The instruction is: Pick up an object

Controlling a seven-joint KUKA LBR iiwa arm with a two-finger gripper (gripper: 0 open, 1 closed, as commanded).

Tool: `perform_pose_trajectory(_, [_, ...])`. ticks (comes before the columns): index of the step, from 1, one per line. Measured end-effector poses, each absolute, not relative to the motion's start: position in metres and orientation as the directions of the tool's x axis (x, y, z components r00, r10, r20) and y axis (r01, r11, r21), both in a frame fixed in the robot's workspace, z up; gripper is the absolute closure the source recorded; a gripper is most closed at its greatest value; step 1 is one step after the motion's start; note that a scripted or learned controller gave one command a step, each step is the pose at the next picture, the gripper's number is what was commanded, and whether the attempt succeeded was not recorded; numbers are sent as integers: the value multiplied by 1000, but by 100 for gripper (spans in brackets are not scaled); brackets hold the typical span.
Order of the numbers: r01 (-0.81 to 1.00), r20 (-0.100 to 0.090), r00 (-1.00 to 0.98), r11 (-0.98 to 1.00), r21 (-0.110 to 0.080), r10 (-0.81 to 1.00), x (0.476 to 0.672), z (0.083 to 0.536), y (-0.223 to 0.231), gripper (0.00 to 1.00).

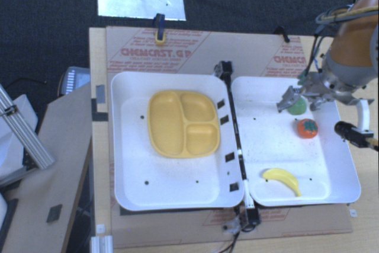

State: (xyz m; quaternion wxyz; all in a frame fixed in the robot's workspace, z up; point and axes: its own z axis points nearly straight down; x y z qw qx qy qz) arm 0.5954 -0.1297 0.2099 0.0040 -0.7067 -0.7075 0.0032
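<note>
A yellow divided plate [182,124] is lying in the left bin [127,183], while in the right bin [340,183] the gripper [298,100] is hanging at a green object [298,106], its grip unclear, left of an orange fruit [307,128], a banana [282,179] lying nearer.

Two white bins [177,201]; one yellow tray [182,123]; one banana [282,179]; one tomato [307,128]; one green object [298,106].

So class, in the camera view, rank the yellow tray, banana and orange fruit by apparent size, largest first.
1. yellow tray, by far the largest
2. banana
3. orange fruit, smallest, though rounder than the banana
</note>
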Motion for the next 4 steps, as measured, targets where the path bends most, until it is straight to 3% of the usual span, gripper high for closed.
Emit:
perform_pose_trajectory(1, [1000, 0, -3, 3, 1, 1000, 598, 216, -130, 0])
perform_pose_trajectory(3, [1000, 1, -1, 1, -3, 1000, 587, 99, -127, 0])
perform_pose_trajectory(4, [1000, 0, 0, 0, 0, 1000, 587, 84, -127, 0])
